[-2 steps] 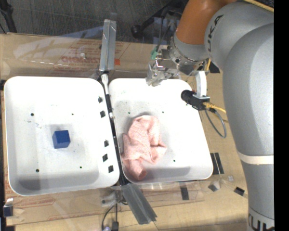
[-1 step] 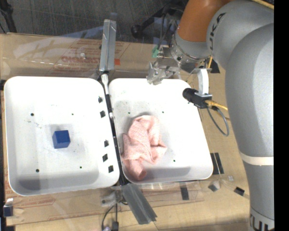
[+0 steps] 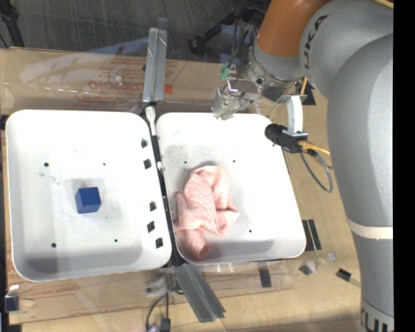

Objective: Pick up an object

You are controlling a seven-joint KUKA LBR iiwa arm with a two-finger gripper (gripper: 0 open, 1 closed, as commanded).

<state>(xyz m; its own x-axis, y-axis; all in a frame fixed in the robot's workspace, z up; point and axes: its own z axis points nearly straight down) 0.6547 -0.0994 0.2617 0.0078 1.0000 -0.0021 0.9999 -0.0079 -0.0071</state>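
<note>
Camera view, and the gripper (image 3: 229, 106) hangs up at the far rim of the right bin (image 3: 259, 161), well apart from anything worth picking. Whether it is open or closed I cannot tell; it is small and cluttered from this angle. I see nothing carried at it.

Two candidates are on offer. A pink cloth (image 3: 206, 209) lies crumpled in the right bin, toward the near-left corner and close to the divider between the bins. A blue cube (image 3: 88, 199) sits alone in the left bin (image 3: 69, 140), well apart from the arm.

Where could this go wrong? Coming straight down from here, the gripper meets the rim or bare bin floor, and closes on nothing. If it heads for the cloth, the trouble is softness. A pinch on one loose fold may lift only a corner, and the rest could slide free on the way up. The cloth's left edge also looks to be almost against the wall, so a descent on that side risks striking the wall.

The cube means a long reach across both bins. It is small with flat sides, so a slightly off-centre descent would likely knock it away over the smooth floor.
</note>
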